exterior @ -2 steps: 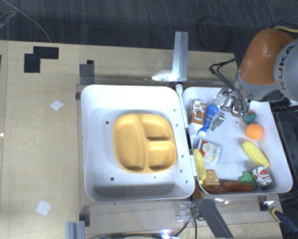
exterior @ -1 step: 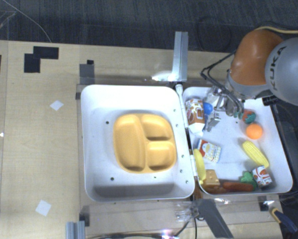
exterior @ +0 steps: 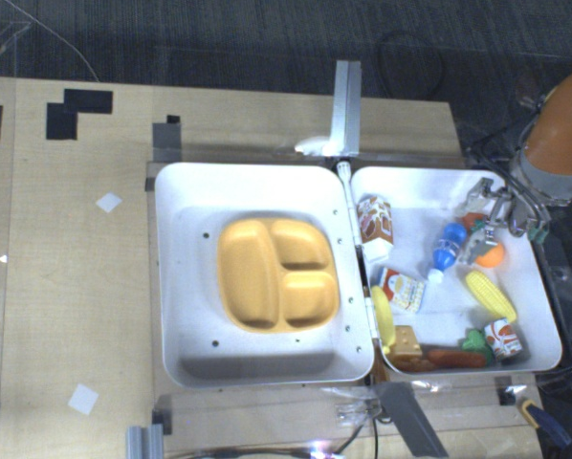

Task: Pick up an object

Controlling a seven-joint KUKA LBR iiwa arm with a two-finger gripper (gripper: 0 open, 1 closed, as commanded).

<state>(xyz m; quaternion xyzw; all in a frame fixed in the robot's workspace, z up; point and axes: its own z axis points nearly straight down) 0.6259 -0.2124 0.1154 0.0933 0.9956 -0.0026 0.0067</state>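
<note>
Pale wooden bench [exterior: 66, 285] boards are stretching across the scene under dark carpet at the top, with two shallow white bins sitting side by side. Starting at the left, the left bin [exterior: 186, 352] is holding a yellow divided tray [exterior: 276, 273], lying flat near its middle. Moving right, the right bin [exterior: 415, 185] is crowded with small toy items: a brown and white packet [exterior: 374, 221] leaning against the dividing wall, a red and white carton [exterior: 402, 289] below it, a yellow banana-like piece [exterior: 383, 318] beside the wall, a blue bottle [exterior: 449, 245], an ear of corn [exterior: 491, 295], an orange ball [exterior: 493, 254], and a green item [exterior: 475, 339] next to a small can [exterior: 503, 338] along the bottom edge. Farthest right, the gripper [exterior: 481, 229] is hanging over the blue bottle and orange ball; whether its fingers are open or closed cannot be told, as they are blurring into the clutter. Nothing is visibly held. Judging from the crowding, the fingers could be landing between neighbouring items, nudging the bottle or ball aside and closing on nothing. The arm's upper part is cut off at the right.
</note>
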